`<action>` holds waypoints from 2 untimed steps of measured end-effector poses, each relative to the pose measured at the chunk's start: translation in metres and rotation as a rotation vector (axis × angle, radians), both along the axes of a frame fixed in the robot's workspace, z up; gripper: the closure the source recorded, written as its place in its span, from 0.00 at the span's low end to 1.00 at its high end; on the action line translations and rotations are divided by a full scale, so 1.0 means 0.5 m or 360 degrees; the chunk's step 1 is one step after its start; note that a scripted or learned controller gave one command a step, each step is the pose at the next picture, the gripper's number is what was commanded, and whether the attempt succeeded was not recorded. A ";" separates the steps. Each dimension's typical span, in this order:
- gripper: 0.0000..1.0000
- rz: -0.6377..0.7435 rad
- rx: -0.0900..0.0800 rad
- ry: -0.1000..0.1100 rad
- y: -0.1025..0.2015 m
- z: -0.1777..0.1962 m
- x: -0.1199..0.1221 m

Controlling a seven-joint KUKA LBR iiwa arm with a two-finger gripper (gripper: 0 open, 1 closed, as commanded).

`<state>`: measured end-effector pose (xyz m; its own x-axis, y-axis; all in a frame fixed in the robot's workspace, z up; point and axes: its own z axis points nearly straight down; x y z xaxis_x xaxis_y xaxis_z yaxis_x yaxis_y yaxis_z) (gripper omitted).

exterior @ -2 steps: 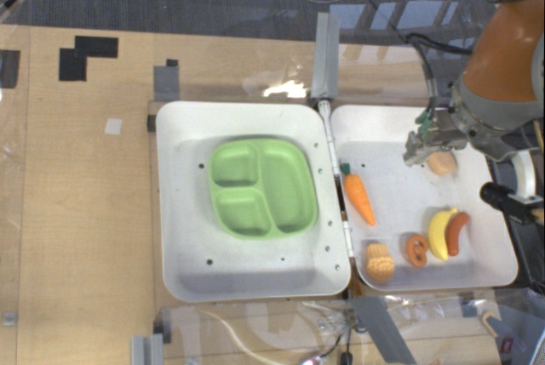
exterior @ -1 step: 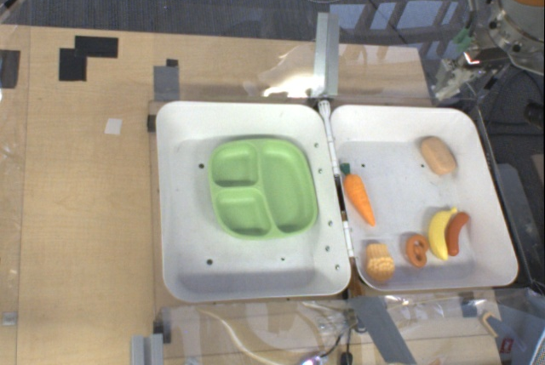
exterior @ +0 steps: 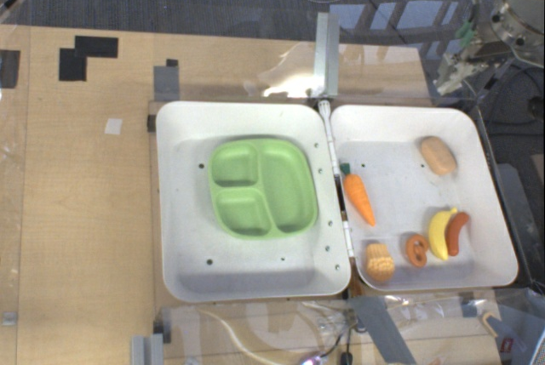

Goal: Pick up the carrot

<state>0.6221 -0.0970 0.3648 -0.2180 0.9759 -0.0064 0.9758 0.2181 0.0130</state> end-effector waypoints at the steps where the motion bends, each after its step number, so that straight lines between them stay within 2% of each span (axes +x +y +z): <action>1: 1.00 -0.0192 0.0006 0.0019 0.008 -0.237 0.009; 2: 1.00 0.0143 0.0002 0.0007 0.081 0.147 0.067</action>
<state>0.6554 -0.0563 0.4385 -0.3045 0.9525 -0.0043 0.9525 0.3045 0.0093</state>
